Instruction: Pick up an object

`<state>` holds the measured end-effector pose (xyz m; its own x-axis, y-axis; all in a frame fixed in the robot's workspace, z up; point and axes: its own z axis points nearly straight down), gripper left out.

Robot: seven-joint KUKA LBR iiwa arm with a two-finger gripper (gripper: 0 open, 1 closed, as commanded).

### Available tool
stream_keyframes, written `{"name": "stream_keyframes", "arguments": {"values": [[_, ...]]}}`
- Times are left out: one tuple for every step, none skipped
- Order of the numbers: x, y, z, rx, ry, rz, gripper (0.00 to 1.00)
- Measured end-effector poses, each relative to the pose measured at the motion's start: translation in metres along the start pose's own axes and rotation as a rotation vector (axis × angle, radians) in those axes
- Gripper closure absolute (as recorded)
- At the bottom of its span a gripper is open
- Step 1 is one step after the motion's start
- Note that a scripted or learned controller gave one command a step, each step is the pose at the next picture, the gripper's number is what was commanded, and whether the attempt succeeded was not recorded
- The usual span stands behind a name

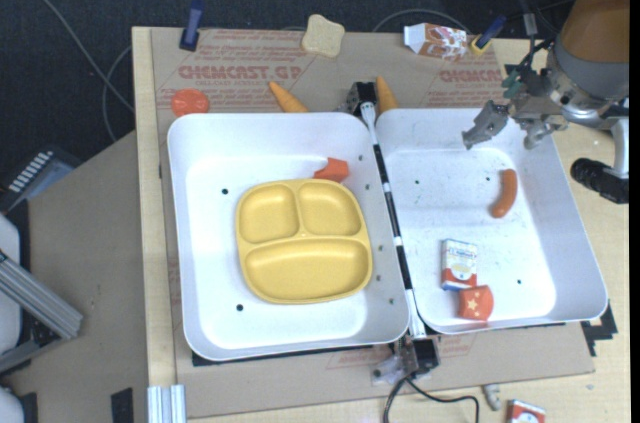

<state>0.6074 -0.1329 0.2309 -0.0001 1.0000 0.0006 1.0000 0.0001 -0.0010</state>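
Observation:
My gripper (510, 130) hovers over the far part of the right bin (570, 256), its two grey fingers (484, 126) spread open with nothing between them. An orange-brown sausage (503, 193) lies in that bin just in front of the gripper, clear of the fingers. Nearer the front of the bin a small red-and-white carton (460, 263) lies flat, with a red fruit-like piece (476, 303) touching its front end. In the left bin (195, 211) sits a yellow divided tray (302, 239), and a small orange piece (333, 169) rests behind it.
Behind the bins, on the cardboard, lie a bread slice (323, 34), a carrot (287, 98), an orange disc (188, 101), a blue peg (191, 23) and a small printed carton (437, 39). A black clamp strip (385, 191) runs between the bins.

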Motion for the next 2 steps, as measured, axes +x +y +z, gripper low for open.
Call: {"name": "stream_keyframes", "arguments": {"values": [[-0.032,0.029,0.014,-0.003,-0.002,0.001,0.0],[-0.07,0.035,0.052,0.0,-0.001,0.001,0.0]]}}
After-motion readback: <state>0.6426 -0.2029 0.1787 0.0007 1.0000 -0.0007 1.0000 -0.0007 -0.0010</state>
